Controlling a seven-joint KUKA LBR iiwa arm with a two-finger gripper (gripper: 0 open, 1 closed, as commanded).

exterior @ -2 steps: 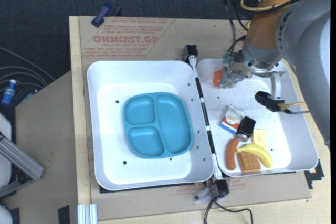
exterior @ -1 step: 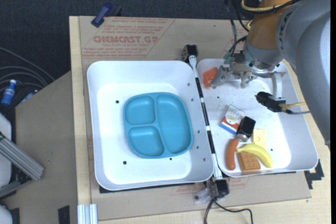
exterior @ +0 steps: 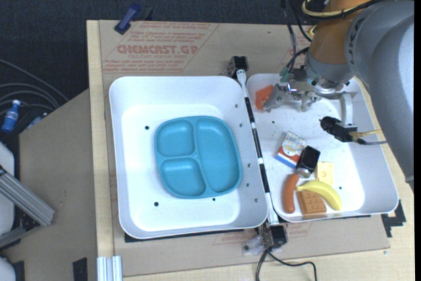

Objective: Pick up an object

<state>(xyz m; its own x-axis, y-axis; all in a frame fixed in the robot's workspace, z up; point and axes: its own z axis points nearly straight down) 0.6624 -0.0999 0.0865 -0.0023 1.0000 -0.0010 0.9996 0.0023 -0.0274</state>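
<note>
We judge the pick barely begun: nothing is lifted yet. Our gripper (exterior: 293, 97) hangs low over the far end of the right bin (exterior: 375, 197), just beside the orange-red piece (exterior: 263, 97) at that bin's far left corner. We cannot tell how the gripper is set. The banana (exterior: 321, 192), sausage (exterior: 290, 193) and small carton (exterior: 289, 149) lie toward the bin's near end, untouched.
</note>
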